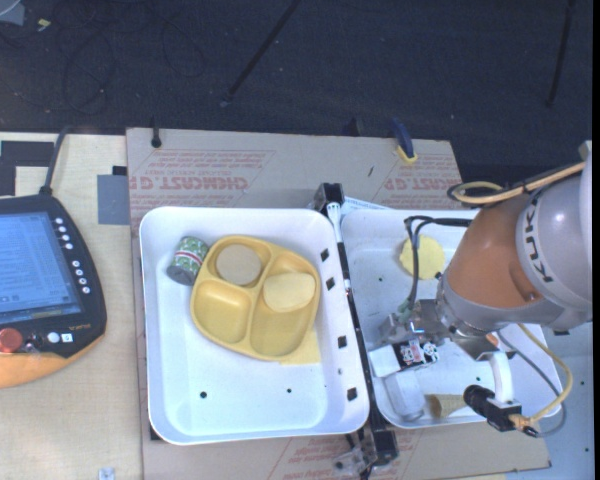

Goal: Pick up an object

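Note:
My gripper [411,348] is low inside the right bin [380,248], near its left wall, with the grey and orange arm covering most of that bin. A pale yellow round thing [421,257] lies at the bin's back, partly hidden behind the arm. Near the front wall of the same bin lies a small tan cone-shaped thing [443,404], just below the gripper. In the left bin [240,398] a yellow divided plate [255,298] rests at the back, and a small green patterned roll [188,258] sits against its left side.
A teach pendant [35,278] with a lit screen lies on the bench left of the bins. The divider between the two bins [348,318] runs close to the gripper's left. Cardboard [280,168] lies under both bins.

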